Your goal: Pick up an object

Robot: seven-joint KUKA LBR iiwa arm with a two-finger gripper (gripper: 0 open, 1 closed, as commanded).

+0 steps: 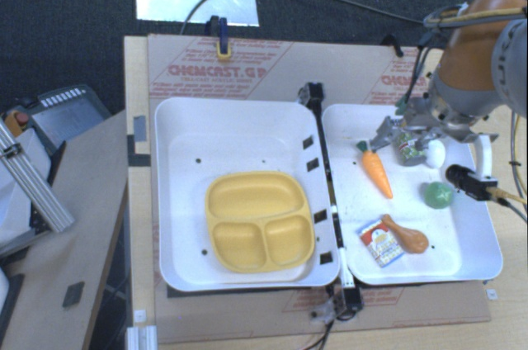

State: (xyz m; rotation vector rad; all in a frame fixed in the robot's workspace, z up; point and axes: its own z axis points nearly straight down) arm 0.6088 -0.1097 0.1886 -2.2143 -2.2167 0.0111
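Note:
In the right bin (474, 253) lie an orange carrot (377, 172), a green ball (439, 194), a brown toy drumstick (406, 235) and a small printed packet (380, 244). A white egg-shaped piece (435, 153) lies at the back of the bin. My gripper (404, 142) is low over the back of the right bin, just right of the carrot's green top and just left of the white piece. Its tip is hidden against the clutter. The grey arm with its orange band (487, 14) comes in from the upper right.
The left bin (177, 175) holds a yellow three-compartment plate (260, 220). A black divider strip (323, 175) runs between the bins. A black fitting with a cable (469, 179) hangs beside the green ball. A grey device (62, 113) sits on the side table at the left.

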